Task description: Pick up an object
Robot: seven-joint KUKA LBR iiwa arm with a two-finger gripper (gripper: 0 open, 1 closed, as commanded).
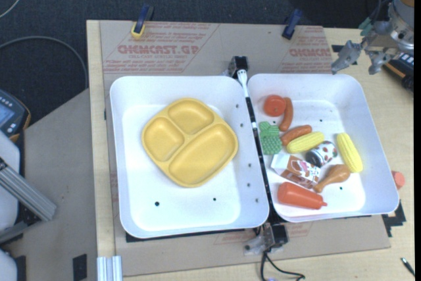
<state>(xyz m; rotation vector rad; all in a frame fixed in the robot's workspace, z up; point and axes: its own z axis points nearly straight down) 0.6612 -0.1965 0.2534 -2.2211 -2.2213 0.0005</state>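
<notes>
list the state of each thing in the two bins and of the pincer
pincer: open, holding nothing, above the right bin's far corner
yellow plate: right side up in the left bin, nothing in its compartments
left bin: flat on the bench
right bin: flat on the bench, toy food clustered inside
carrot: lying flat near the right bin's front edge
two corn cobs: lying flat
drumstick: lying on its side

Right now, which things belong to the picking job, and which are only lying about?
For the job: hand; right bin with toy foods: tomato, corn, carrot, drumstick.

Lying about: yellow divided plate in the left bin; two clamps.
</notes>
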